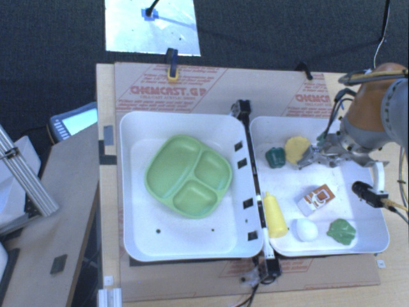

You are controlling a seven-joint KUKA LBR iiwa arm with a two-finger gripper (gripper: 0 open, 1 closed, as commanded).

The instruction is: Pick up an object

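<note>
Two white bins sit side by side on the bench. The left bin (137, 235) carries a green divided plate (188, 176), lying flat near its middle and turned at an angle to the bin walls. The right bin (377, 242) carries six loose objects. A round yellow object (296, 148) lies toward the far edge, and a dark green pepper-like piece (275, 157) sits just beside it on the side of the centre divider. A small orange-and-white carton (316, 197) lies tilted near the bin's middle. A yellow bottle-shaped object (275, 213) lies lengthwise along the divider wall toward the near edge. A white egg-like ball (306, 230) rests near the near edge, just beside the bottle's lower end. A light green leafy piece (342, 231) sits toward the near right corner. The arm enters over the right bin's far right corner, orange band visible. The gripper (314, 157) is low over the bin, next to the round yellow object on its arm side. Nothing is visibly between the fingers; whether they are apart or together cannot be told from this angle.
</note>
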